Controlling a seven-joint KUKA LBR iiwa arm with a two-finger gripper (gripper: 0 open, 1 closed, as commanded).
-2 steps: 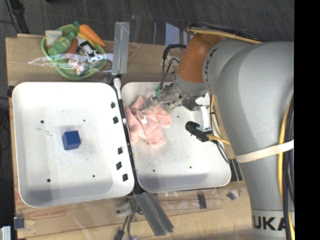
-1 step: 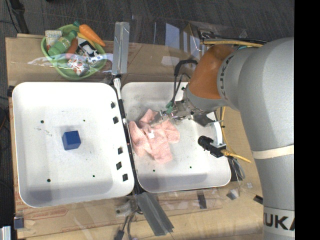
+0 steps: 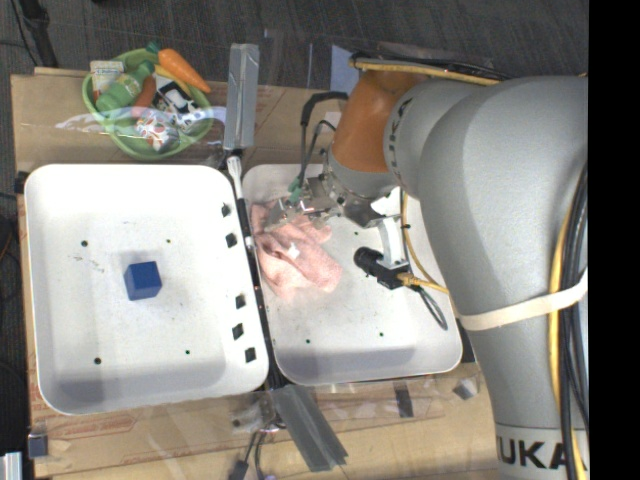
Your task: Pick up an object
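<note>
One gripper point(image 3: 305, 200) sits low over the pink soft object point(image 3: 295, 253); its opening cannot be told.

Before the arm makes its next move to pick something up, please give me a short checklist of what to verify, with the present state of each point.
1. An object lies under the tool: ok, the pink cloth sits in the right bin, just below it.
2. Tool touches the cloth: cannot tell, the wrist hides the contact.
3. Cloth clear of the bin walls: not ok, it lies close against the left wall.
4. Other pick target available: ok, the blue cube stands alone in the left bin.
5. Cable by the wrist clear of the cloth: ok, it hangs to the right of it.
</note>
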